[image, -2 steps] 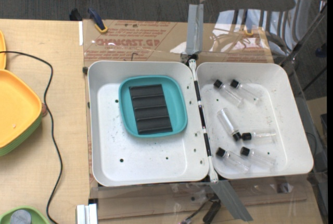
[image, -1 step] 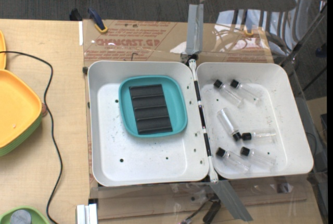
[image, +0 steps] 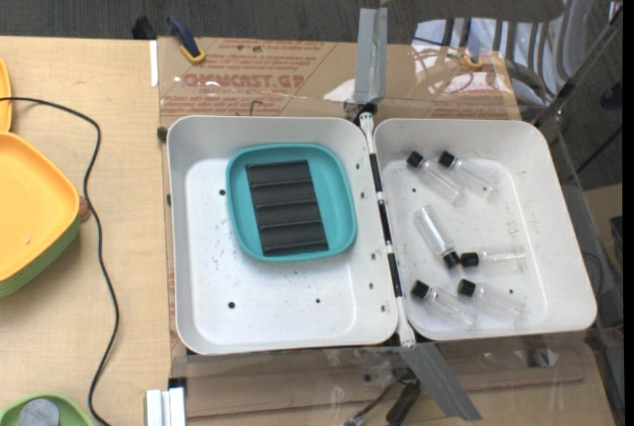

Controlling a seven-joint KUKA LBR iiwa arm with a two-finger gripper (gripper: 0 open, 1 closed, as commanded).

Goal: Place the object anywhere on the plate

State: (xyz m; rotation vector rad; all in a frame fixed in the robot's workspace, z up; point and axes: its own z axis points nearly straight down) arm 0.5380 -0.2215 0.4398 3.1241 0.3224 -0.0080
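Lying scattered in the right bin point(image: 555, 216), clear vials point(image: 433, 234) are waiting; the teal plate point(image: 342, 206) is sitting in the left bin point(image: 198, 266), at nine o'clock from them. Tool state: cannot tell. Gripping one vial across its middle is looking wisest.

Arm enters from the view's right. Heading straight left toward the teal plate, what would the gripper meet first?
Probably the right bin's outer wall, then the clear black-capped vials lying in it, before the plate. Height is unclear, so a high pass may clear them.
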